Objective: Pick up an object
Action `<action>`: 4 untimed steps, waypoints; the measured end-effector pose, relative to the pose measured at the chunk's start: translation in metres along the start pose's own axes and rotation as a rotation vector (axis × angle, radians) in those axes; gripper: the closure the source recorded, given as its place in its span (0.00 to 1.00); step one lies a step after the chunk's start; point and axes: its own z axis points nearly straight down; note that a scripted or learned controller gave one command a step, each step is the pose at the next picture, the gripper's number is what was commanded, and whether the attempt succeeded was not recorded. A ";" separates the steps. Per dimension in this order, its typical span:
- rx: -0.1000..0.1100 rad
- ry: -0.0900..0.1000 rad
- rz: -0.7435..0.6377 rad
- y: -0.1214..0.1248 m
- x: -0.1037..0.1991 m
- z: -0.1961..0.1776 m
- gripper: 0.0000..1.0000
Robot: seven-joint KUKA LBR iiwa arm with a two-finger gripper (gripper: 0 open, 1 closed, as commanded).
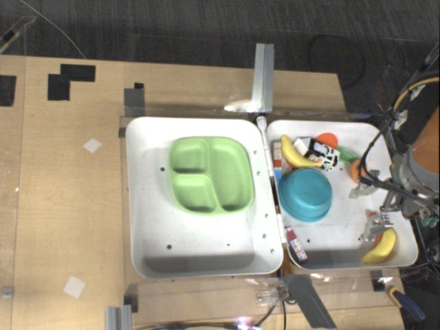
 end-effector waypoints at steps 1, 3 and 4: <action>0.002 -0.006 -0.206 -0.032 -0.008 0.096 0.00; 0.010 -0.007 -1.003 0.018 -0.038 0.095 0.00; 0.008 -0.009 -1.273 0.060 -0.053 0.095 0.00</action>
